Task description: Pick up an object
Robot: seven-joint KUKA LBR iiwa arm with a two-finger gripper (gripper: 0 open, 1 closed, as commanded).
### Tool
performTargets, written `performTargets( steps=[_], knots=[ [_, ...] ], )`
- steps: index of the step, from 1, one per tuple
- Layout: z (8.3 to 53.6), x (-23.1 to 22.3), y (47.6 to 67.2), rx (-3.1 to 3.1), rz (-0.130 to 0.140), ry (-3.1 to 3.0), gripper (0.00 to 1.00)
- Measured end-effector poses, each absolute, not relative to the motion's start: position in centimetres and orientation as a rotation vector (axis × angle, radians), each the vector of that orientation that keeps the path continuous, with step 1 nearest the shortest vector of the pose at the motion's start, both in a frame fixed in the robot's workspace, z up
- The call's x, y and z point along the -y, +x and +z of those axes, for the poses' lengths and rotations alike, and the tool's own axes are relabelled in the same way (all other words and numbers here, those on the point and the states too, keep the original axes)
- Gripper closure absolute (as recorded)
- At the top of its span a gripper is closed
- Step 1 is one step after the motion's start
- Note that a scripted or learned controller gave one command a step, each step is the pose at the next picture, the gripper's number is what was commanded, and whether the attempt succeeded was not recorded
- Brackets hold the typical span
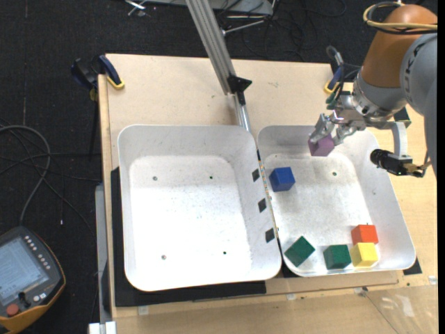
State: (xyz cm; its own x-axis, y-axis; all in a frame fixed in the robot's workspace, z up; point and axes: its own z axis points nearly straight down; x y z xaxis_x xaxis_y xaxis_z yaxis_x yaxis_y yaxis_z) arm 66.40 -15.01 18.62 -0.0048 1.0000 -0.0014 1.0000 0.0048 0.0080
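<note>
My gripper [327, 135] hangs over the far part of the right bin [389, 207], reaching in from the right. A small purple block [320, 145] sits between its fingers, lifted above the bin floor. A blue cube [281, 179] lies on the floor of the same bin, down and to the left of the gripper. Along the near edge of that bin rest two green blocks [300, 250] [337, 257], a yellow block [364, 255] and an orange block [364, 234].
The left bin [132, 186] lies beside the right one, with a divider between them. A slanted metal pole [212, 37] crosses from the top to the bins' far junction. Clamps [111, 72] sit on the bench's far corners. A handheld pendant [24, 277] lies at the lower left.
</note>
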Motion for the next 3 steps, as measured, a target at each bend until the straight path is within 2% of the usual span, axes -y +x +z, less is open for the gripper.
performTargets(
  steps=[2,3],
  knots=[
    [20.0,0.0,62.7,-2.23,0.002,2.213,1.0],
    [19.6,-6.4,68.1,-2.23,0.008,2.211,1.0]
  ],
)
